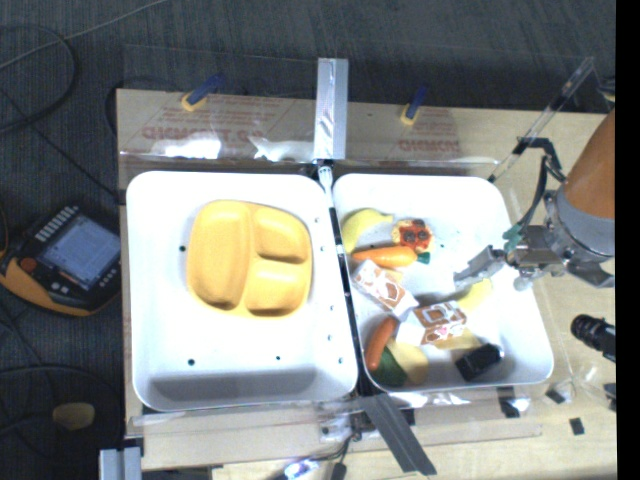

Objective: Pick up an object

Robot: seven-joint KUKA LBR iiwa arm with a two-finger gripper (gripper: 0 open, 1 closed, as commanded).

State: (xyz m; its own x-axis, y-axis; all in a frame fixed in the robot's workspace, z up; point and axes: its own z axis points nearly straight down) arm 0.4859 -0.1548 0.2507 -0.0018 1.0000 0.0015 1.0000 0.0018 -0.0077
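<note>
Banana [478, 290] in right bin [520, 318], just below tool [478, 266], finger spacing impossible to tell

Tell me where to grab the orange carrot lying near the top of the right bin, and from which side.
Take the carrot across its thick middle, coming straight down from above. It lies flat and roughly left to right, so the tool should close across its narrow width. The yellow piece and the small orange toy crowd its upper side, so expect little room there.

We see a grey arm [583, 230] with a big orange band [598, 163]. Black cables loop beside it. Its end effector [478, 266] is grey metal.
</note>
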